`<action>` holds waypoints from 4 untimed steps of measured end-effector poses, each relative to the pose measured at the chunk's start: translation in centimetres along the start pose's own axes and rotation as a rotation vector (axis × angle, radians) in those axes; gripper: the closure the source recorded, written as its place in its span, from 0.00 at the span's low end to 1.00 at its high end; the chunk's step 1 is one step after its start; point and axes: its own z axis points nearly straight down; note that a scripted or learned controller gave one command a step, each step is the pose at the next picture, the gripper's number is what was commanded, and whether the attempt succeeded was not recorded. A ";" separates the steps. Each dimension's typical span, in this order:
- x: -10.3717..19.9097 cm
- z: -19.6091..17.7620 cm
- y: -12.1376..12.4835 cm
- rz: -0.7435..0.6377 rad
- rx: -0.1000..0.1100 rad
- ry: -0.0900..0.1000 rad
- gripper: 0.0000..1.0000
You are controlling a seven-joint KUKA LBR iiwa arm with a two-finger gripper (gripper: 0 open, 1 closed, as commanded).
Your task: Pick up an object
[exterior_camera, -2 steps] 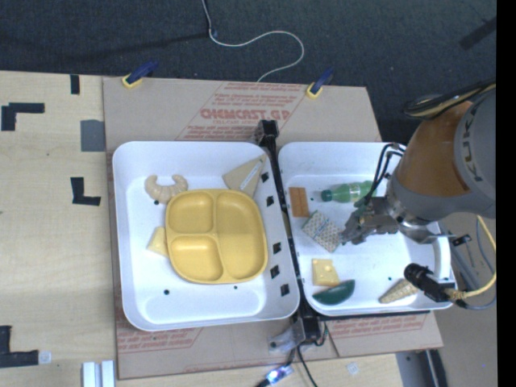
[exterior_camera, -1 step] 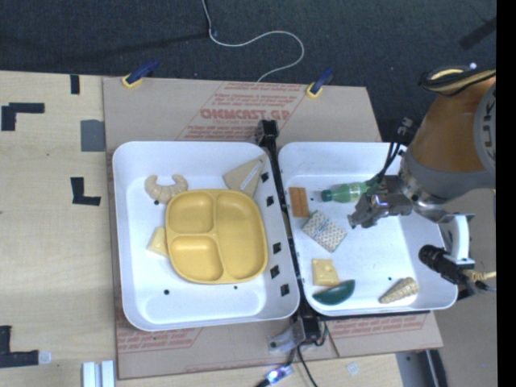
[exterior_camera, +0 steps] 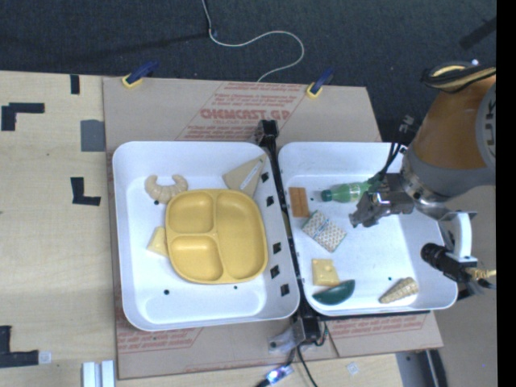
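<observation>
- A dark teal curved wedge (exterior_camera: 334, 293) and a cream ridged cone (exterior_camera: 400, 290) lie along the near wall of the right white bin (exterior_camera: 367, 306).
- Just beyond the wedge sits a small yellow block (exterior_camera: 325, 272).
- In the left white bin (exterior_camera: 129, 240), a yellow sectioned plastic tray (exterior_camera: 216, 235) covers most of the floor, with a pale yellow wedge (exterior_camera: 157, 241) at its left edge.
- Mid-bin on the right lies a patterned white square pad (exterior_camera: 324, 230), with an orange-brown rectangular block (exterior_camera: 299, 201) just beyond it.
- The grey arm's gripper (exterior_camera: 369, 209) hangs over the right bin, right of the pad; whether its fingers are spread or closed I cannot tell.
- A green clear plastic bottle (exterior_camera: 347, 192) lies on its side just beside the gripper, on its far side.
- A beige curved croissant-shaped piece (exterior_camera: 165, 187) and a tan triangular wedge (exterior_camera: 246, 174) rest at the left bin's far side.
</observation>
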 end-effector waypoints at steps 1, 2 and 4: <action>5.6 -0.6 -1.0 -0.006 0.002 0.002 1.00; 3.5 0.3 -0.1 0.002 0.002 -0.002 1.00; 4.3 -0.8 -0.9 0.001 0.002 -0.001 1.00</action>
